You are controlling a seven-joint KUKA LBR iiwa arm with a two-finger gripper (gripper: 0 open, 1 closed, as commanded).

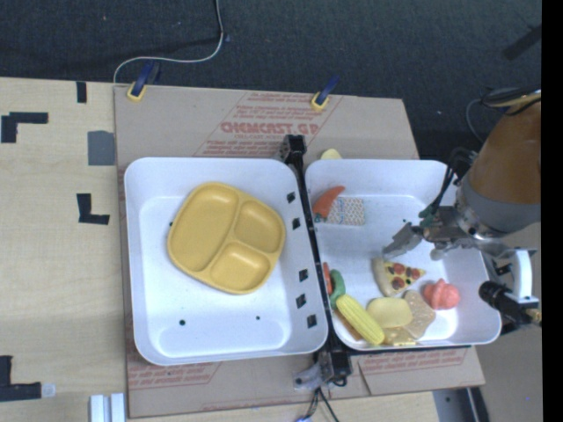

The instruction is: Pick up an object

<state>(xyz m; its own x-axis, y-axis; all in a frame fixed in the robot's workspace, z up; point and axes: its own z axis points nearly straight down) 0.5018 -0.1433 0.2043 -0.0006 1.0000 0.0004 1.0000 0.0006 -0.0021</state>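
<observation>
Just above the flat pizza slice (pixel 400 277), fingers (pixel 398 246) hang spread, holding nothing.

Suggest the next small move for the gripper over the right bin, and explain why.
Probably lower straight down: the gripper hovers just above the flat toy pizza slice with red toppings in the right shallow white bin, and nothing is between its fingers yet.

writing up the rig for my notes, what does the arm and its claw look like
The arm is bulky and rounded, orange-brown on top with a grey section below. At its end sits the claw, a dark grey metal assembly with thin pointed fingers. Dark cables run along the wrist, and a white bracket with a black part sits beside it.
</observation>
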